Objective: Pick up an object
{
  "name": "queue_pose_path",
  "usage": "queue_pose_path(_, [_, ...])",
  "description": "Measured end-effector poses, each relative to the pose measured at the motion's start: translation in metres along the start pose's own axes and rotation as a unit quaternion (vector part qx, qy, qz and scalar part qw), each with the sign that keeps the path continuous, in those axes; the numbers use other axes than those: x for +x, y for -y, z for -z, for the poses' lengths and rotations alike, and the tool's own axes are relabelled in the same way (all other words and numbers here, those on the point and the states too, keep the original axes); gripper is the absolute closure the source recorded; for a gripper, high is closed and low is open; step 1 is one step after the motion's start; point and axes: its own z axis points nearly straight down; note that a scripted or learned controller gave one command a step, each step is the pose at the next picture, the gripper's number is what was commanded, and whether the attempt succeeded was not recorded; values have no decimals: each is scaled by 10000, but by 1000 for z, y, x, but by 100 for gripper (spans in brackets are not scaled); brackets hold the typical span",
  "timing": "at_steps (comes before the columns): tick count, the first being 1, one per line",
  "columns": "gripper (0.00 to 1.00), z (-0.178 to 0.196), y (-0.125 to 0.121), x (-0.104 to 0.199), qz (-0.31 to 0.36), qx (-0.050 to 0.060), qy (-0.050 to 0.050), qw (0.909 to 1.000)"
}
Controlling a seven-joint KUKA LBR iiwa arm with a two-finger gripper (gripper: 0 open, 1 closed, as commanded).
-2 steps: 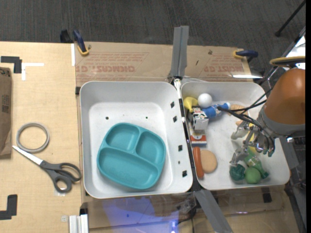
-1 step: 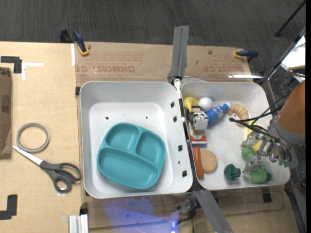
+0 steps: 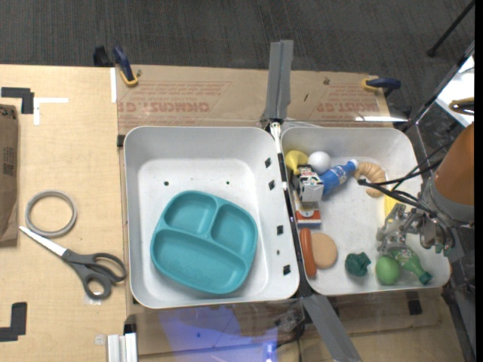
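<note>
I see my gripper low in the right bin, near its right wall, just above a green ball and green bottle. Can't tell how the jaws stand. Teal divided plate sits in the left bin. Scissors lie on the surface.

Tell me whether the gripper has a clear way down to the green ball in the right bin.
Probably yes. The gripper hangs just above and beside the green ball, whose top is uncovered. The green bottle alongside could crowd the fingers.
</note>
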Motion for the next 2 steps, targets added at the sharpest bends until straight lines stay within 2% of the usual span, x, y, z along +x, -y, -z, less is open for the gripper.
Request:
queue_pose_path(1, [100, -10, -21, -28, -1191, 4, -21, 9929])
queue_pose_path(2, [0, -10, -21, -28, -1190, 6, -23, 9929])
